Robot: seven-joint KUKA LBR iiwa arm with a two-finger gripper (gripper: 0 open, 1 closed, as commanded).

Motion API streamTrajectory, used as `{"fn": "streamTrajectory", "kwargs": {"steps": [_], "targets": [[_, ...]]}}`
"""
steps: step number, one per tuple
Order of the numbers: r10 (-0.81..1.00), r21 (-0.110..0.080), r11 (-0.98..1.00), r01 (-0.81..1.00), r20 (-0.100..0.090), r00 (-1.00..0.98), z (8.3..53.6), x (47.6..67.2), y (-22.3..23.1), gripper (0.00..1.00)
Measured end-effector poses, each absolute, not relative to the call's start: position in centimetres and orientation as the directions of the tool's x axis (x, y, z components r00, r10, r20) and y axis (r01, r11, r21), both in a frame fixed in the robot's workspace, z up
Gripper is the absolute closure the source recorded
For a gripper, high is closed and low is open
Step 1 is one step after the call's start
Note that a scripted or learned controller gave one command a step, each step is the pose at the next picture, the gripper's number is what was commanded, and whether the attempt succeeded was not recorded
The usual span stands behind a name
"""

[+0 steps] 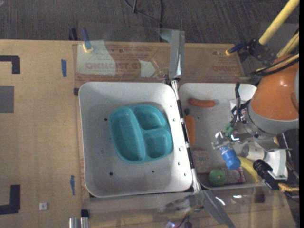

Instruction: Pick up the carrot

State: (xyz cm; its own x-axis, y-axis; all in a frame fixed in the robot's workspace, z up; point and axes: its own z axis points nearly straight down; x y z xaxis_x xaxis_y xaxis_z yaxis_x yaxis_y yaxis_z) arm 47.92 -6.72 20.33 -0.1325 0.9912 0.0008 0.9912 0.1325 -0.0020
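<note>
claw (grip state unclear) hangs over right bin; one carrot, one sausage.

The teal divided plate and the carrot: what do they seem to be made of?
Teal divided plate: looks like moulded plastic, matte, with one even colour and rounded compartment walls. Carrot: probably a plastic toy, going by its smooth, uniformly orange skin, though the view is too coarse to be sure.

dim, soft, slightly blurred overall
</note>
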Motion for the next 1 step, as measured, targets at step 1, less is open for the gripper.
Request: {"fn": "streamTrajectory", "kwargs": {"steps": [1], "targets": [[0.989,-0.002,0.148,0.989,0.001,-0.148,19.17,47.92,-7.13,1.0]]}}
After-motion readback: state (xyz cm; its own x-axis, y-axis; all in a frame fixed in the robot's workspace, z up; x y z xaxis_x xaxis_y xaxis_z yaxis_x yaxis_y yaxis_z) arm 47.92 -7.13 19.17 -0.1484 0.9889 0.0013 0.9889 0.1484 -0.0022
